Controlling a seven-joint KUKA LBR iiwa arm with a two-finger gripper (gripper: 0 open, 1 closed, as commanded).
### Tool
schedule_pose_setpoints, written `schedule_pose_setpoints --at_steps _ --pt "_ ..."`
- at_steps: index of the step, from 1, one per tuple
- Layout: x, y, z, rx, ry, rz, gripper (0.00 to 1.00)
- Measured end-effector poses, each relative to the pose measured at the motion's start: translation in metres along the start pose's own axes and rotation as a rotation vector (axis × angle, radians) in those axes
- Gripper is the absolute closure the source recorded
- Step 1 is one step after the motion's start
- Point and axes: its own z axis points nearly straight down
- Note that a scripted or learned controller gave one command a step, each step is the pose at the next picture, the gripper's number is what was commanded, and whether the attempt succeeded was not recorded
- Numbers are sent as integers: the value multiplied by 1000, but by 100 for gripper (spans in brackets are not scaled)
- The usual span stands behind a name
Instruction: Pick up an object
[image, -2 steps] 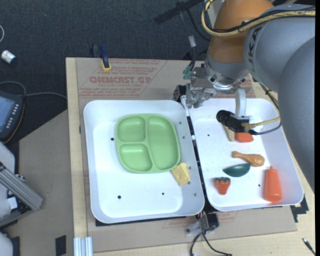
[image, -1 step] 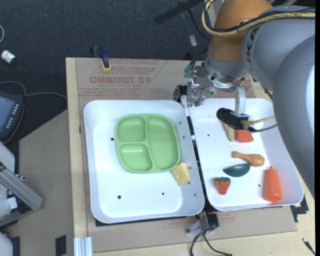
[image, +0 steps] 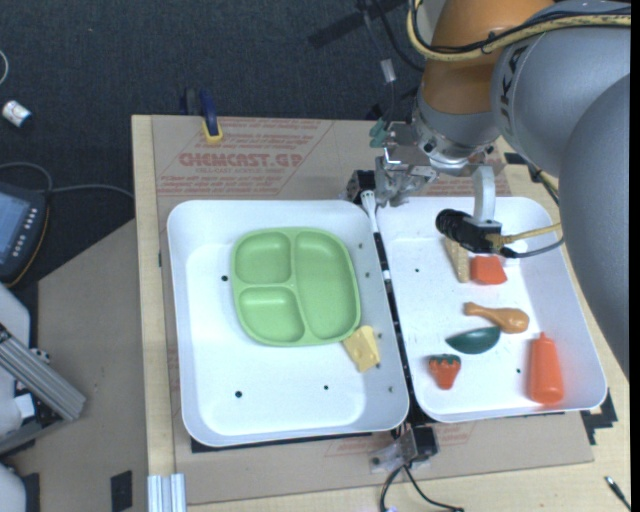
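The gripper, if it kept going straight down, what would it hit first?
Under the gripper, probably the raised middle rim, at its far end, rather than any toy. Depth is unclear here.

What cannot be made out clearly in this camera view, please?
Arm: cut off by the camera view's top and right edges.
Right bin: far right corner hidden behind the arm.
Dark green item: too small to identify.
Gripper: too small and cluttered to read its state.
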Motion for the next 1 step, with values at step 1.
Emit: schedule_pose_setpoints --at_steps 1 --pt "1 1 23 9 -1 0 100"
